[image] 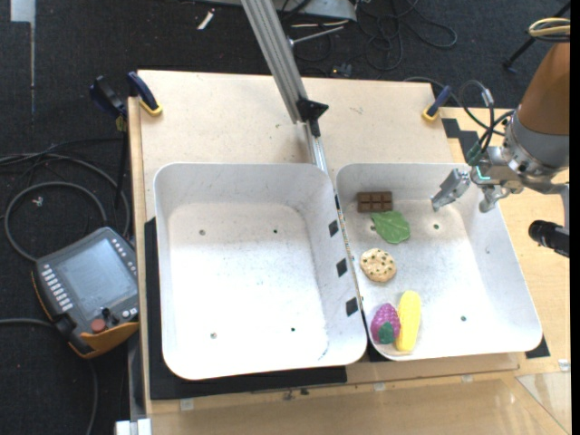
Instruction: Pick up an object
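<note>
The right bin (489, 270) holds a brown chocolate bar (373, 201), a green leaf (392, 227), a round cookie (378, 265), a yellow corn cob (409, 320) and a pink-and-green berry (385, 323). My gripper (468, 191) hangs over the bin's upper right part, to the right of the chocolate bar and leaf. Its two grey fingers (448, 190) are spread apart with nothing between them.
The left bin (181, 243) lies beside the right one. A slanted metal pole (276, 48) rises from the divider at the back. Yellow clamps (148, 103) hold the bench corners. A teach pendant (86, 288) sits at the left on the floor.
</note>
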You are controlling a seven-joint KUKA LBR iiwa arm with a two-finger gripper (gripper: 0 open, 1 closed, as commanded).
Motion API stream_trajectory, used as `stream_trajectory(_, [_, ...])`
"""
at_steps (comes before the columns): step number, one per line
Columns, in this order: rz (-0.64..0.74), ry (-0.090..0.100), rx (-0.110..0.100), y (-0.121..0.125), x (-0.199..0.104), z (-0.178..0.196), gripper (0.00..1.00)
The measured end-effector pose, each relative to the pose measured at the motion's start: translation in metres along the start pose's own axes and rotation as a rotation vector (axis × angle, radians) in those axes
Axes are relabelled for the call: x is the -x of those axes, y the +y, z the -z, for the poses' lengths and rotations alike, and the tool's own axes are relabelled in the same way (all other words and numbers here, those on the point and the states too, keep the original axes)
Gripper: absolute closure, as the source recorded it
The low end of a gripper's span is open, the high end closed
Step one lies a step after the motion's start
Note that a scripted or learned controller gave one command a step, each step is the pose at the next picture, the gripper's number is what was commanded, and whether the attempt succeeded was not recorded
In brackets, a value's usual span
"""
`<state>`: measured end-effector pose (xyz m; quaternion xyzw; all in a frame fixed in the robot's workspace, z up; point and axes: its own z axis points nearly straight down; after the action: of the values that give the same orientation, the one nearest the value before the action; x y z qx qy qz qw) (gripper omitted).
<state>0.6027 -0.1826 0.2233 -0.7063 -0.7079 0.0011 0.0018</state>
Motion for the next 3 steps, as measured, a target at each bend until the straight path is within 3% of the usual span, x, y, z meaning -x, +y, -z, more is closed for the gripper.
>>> stream_trajectory(1, [0.001,-0.001,0.004,0.001,0.0,0.002,0.0])
stream_trajectory(3, [0.001,0.0,-0.001,0.005,-0.009,-0.115,0.0])
